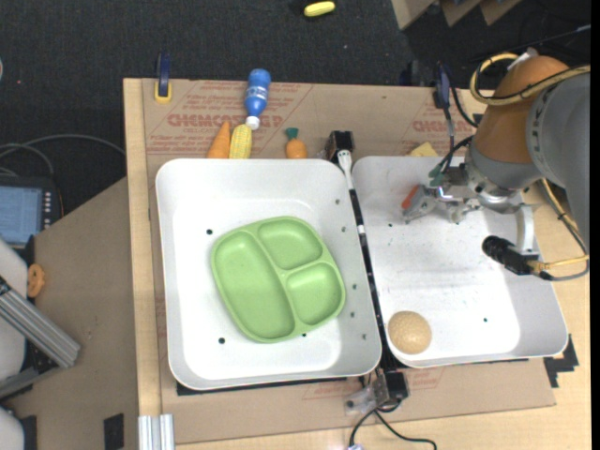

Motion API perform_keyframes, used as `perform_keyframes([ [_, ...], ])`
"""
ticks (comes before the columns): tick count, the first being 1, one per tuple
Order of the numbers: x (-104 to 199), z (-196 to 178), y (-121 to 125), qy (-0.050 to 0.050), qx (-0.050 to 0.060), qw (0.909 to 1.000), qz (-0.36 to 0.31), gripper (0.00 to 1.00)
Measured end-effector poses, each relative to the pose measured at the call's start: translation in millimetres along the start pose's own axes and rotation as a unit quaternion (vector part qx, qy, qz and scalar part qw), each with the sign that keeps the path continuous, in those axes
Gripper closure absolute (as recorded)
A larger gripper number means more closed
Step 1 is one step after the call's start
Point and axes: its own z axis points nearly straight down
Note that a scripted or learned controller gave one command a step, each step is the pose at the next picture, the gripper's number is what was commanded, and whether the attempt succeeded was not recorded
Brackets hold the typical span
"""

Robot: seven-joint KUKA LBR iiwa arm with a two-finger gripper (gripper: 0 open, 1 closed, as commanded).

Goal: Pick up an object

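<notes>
Left bin (178, 251): green three-compartment plate (277, 277), lying flat near the centre. Right bin (525, 336): tan round object, possibly a bread roll (410, 331), at the near-left corner. Gripper (436, 202): over the right bin's far side, well apart from the roll; finger spread and contents cannot be told, a small red-orange piece (412, 197) showing beside it.

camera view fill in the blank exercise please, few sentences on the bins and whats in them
1. The divided plate in the left bin is coloured ____.
2. The plate has ____ compartments.
3. The round tan object lies in the ____ bin.
4. The gripper hangs over the ____ bin.

Missing words: green; three; right; right
</notes>
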Motion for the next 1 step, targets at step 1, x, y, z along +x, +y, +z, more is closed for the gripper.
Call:
perform_keyframes([
  [1, 0.0, 0.0, 0.0, 0.000, 0.000, 1.0000, 0.000, 0.00],
])
